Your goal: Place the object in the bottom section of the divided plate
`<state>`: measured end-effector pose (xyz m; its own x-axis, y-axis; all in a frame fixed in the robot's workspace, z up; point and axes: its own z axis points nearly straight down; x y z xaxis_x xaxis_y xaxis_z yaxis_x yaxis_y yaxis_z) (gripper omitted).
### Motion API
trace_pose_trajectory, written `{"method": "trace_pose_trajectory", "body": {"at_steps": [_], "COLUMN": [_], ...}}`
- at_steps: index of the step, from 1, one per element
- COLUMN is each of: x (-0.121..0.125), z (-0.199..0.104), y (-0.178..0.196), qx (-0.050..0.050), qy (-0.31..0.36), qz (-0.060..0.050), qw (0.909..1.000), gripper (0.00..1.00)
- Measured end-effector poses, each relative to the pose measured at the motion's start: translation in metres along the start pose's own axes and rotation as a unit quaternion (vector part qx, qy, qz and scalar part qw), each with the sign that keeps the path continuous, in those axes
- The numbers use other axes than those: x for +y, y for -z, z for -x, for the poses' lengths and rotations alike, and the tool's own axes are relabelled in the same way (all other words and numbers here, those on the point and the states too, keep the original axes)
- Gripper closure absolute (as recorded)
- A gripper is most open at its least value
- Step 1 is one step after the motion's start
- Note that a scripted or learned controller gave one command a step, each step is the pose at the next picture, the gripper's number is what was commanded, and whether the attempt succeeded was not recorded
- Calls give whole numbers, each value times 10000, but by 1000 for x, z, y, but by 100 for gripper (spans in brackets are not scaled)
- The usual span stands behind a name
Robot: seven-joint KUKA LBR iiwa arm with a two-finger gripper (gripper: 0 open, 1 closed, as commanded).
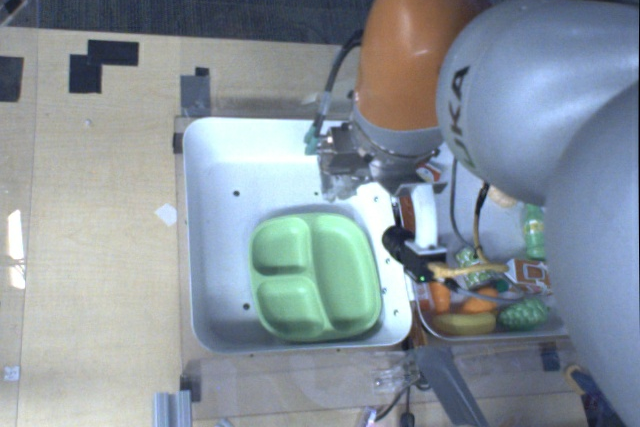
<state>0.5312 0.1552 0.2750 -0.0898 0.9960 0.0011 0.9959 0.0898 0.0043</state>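
A light green divided plate lies in the left white bin, toward its front right. It has two small sections on the left and one large section on the right, and only bare green shows in them. My gripper hangs under the orange wrist band over the left bin's right side, just behind the plate's far edge. The wrist hides what is between its jaws.
The right bin holds several toy foods: an orange piece, a yellow piece, a green knobbly piece and a green bottle. The big grey arm covers most of that bin.
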Motion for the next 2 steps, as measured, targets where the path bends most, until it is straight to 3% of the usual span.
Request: {"method": "trace_pose_trajectory", "body": {"at_steps": [1, 2], "x": [-41, -44], "z": [-43, 10], "y": [-63, 55], "qx": [-2, 2], "qy": [92, -939], "qz": [-17, 3], "qw": [10000, 9956], "gripper": [100, 100]}}
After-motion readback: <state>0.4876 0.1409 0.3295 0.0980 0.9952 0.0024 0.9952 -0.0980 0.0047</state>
